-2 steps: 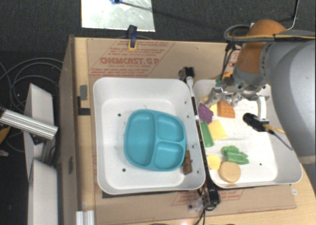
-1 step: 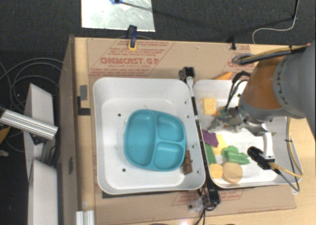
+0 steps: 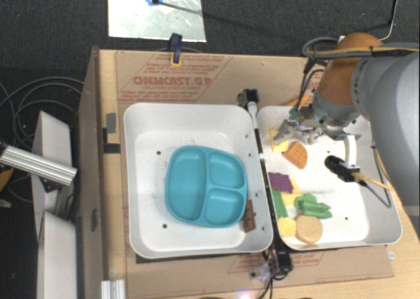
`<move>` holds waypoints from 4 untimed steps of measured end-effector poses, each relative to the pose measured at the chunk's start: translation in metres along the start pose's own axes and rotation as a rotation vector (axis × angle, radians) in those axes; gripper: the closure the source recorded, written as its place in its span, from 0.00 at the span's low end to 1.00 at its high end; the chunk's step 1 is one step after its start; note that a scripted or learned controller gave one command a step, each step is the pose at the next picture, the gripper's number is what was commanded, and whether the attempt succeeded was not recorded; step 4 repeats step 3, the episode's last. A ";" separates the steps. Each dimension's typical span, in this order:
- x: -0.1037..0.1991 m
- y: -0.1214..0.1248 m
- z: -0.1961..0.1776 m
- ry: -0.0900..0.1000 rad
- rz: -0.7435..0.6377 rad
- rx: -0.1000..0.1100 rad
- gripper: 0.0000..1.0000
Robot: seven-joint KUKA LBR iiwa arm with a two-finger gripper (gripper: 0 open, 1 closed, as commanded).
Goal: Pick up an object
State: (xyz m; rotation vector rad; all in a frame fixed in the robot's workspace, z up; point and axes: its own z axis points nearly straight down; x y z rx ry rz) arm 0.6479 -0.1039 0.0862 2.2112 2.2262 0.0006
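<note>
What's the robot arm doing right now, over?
Gripper low over right white bin. Orange ridged toy wedge just beside it, grasp unconfirmed. Purple toy piece crowds nearby.

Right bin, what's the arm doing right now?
The arm's gripper hangs over the upper-left corner of the right bin, just above an orange toy piece. No grasp is visible. A purple piece, green piece and tan disc lie lower down. The left bin holds a blue divided plate.
</note>
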 end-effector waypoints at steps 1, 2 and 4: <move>-0.008 -0.056 0.002 0.003 0.008 0.006 0.00; -0.008 0.014 0.002 0.006 -0.005 0.032 0.00; -0.002 -0.033 0.002 0.003 0.006 0.005 0.00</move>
